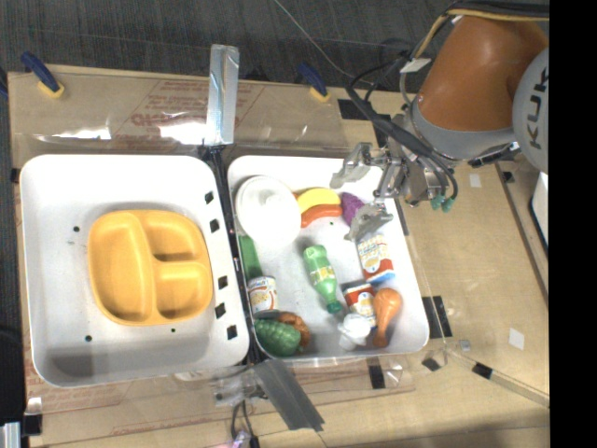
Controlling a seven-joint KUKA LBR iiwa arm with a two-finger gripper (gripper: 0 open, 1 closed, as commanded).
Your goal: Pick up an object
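My gripper point(363, 192) hangs over the back right part of the right bin point(410, 278), open. One metal finger point(353, 164) sits near the bin's back wall and the other point(371, 220) points down towards a white bottle with a red label point(375, 255). A small purple object point(352, 207) lies just beside the lower finger, next to a yellow and orange piece point(320, 205). I see nothing gripped between the fingers. Also in this bin are a green bottle point(322, 276), a drumstick point(384, 308) and a white round lid point(265, 203).
A yellow divided tray point(149, 264) lies in the left bin point(37, 250). Along the right bin's left wall are a dark green bottle point(249, 255), a small jar point(263, 295) and a green vegetable point(280, 336). A red can point(358, 296) lies by the drumstick.
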